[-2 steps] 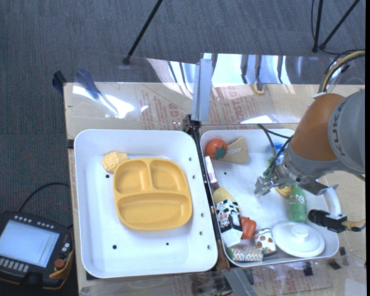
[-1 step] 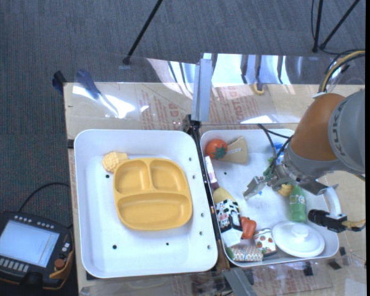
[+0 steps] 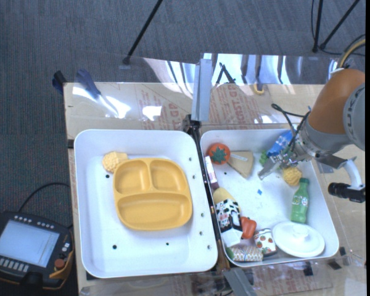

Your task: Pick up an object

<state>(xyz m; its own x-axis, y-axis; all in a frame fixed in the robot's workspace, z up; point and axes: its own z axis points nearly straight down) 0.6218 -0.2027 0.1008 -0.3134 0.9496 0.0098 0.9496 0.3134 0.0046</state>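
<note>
My gripper (image 3: 272, 164) hangs low over the upper right part of the right bin (image 3: 266, 197), below the arm's orange band (image 3: 334, 106). A blue bottle (image 3: 277, 144) lies just above it and partly under the wrist. A small yellow lumpy piece (image 3: 291, 176) sits right beside the gripper on its lower right. A cheese wedge (image 3: 242, 163) and a red tomato (image 3: 219, 153) lie to its left. A green bottle (image 3: 300, 200) stands below it.
The right bin's lower part holds a white round lid (image 3: 298, 239), a cow-patterned item (image 3: 228, 214), a red pepper (image 3: 248, 227) and a small cup (image 3: 265, 242). The left bin (image 3: 92, 227) bears a yellow divided plate (image 3: 152, 193) and a yellow corn piece (image 3: 114, 161).
</note>
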